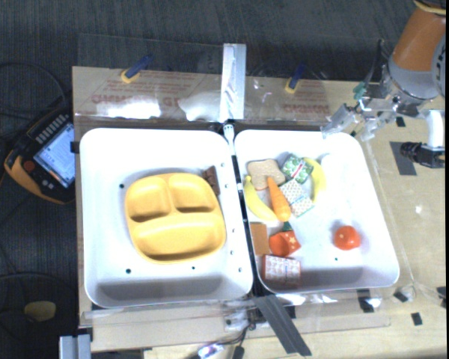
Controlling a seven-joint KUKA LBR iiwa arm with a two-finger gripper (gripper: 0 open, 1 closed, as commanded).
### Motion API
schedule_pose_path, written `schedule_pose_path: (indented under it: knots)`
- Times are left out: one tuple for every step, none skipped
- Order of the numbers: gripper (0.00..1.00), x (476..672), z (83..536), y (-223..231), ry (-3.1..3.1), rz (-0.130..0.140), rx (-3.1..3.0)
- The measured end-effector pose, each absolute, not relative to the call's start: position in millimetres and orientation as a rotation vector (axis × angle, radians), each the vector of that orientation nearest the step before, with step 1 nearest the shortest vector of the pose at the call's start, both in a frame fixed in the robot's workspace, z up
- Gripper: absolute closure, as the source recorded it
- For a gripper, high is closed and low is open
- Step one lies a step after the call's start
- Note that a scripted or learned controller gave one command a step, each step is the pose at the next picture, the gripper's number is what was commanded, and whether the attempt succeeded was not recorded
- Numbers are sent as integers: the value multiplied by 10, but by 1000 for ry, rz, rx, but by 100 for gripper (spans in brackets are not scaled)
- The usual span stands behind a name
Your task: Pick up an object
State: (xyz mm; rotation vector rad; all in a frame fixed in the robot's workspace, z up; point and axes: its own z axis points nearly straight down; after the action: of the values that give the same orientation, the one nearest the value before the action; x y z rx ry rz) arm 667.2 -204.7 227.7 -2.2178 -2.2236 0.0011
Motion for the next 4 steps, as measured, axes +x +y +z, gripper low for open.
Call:
schedule_pose_path:
  knots:
    - [0,6714,1293,-1761,-2157,-6,-2299]
    - [100,6719,1392,-1759,-2161,0,-2298]
    - [0,6719,1391,-1760,-2162,1,-2299]
    - [0,6696,965,-1817,-2216,2,-2232]
